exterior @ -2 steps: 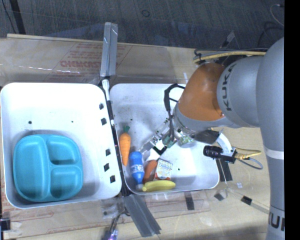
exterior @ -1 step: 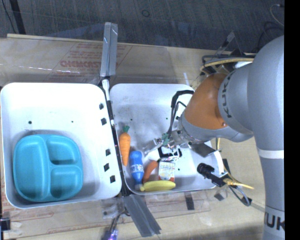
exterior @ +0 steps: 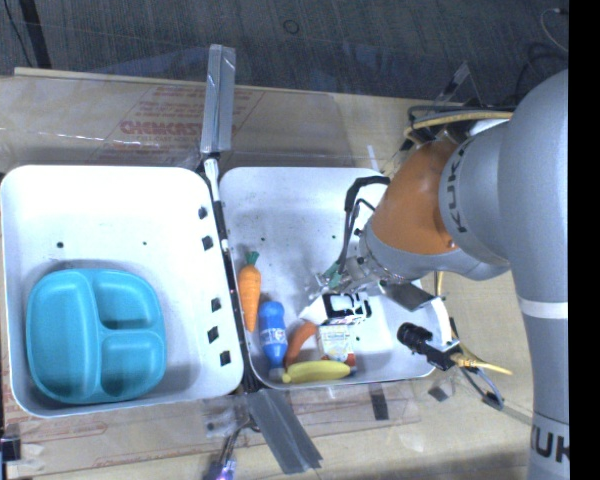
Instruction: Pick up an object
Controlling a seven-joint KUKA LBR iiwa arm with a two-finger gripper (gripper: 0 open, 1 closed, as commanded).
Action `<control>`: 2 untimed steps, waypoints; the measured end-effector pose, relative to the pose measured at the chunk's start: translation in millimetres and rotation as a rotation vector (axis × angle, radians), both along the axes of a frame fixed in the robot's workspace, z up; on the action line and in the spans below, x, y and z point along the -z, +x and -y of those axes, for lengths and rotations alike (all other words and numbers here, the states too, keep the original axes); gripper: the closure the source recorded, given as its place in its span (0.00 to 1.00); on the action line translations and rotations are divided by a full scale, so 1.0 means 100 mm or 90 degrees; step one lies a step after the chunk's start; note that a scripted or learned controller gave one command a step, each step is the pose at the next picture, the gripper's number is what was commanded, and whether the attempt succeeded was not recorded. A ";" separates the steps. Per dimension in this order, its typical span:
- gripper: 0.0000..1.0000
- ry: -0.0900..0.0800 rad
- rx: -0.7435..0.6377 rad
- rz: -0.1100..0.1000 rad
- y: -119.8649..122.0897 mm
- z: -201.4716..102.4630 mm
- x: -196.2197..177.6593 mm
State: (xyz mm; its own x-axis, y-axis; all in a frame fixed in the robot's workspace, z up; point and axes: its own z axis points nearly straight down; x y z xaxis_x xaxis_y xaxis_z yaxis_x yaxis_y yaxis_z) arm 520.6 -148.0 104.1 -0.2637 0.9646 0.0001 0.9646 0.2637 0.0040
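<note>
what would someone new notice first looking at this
Probably the big grey arm with its orange band, reaching over the right bin. Next, the bright blue divided tray in the left bin, and the toy food clustered at the right bin's near edge: carrot, blue bottle, banana.

Wooden bench (exterior: 70, 98) — two white bins, left bin (exterior: 40, 198), right bin (exterior: 280, 193)
</note>
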 end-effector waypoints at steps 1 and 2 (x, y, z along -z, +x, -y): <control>0.00 0.000 0.000 0.000 0.00 0.00 0.00; 0.00 0.000 0.041 -0.005 -0.44 0.32 -0.29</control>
State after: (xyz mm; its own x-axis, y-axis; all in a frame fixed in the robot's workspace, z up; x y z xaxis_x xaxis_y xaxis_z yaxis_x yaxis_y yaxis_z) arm 476.5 -180.2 133.6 -0.2007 0.9796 0.0026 0.9796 0.2007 -0.0034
